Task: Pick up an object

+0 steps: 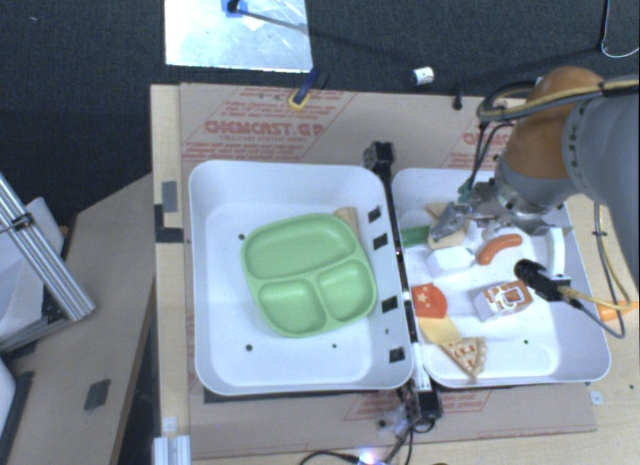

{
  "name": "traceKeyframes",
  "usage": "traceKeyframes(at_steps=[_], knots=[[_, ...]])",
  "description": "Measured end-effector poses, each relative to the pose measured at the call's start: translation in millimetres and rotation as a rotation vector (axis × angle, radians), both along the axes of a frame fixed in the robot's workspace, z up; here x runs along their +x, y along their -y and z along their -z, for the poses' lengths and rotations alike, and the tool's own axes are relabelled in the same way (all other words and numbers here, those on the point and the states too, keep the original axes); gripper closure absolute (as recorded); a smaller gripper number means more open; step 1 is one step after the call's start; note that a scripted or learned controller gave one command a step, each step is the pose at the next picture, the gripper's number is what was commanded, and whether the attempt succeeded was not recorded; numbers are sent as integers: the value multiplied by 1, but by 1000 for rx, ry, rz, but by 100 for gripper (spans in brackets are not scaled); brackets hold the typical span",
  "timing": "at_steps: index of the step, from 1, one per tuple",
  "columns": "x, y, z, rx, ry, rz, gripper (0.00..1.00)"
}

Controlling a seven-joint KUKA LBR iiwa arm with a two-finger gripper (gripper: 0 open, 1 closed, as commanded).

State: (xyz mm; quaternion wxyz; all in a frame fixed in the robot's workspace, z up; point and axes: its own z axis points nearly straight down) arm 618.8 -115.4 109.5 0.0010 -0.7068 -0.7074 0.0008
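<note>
Underneath, cardboard (270, 123) bears both white bins (215, 253).

A pale cream block (449, 238) lies flat in the right bin's far left part, just left of an orange sausage (499, 247). A red tomato slice (429, 300) lies nearer.
</note>
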Motion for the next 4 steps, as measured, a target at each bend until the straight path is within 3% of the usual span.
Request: traceKeyframes(at_steps=[1,2,4], knots=[[1,-1,25,0,3,0,0],[2,0,13,0,5,0,100],[11,1,-102,-2,10,-4,100]])
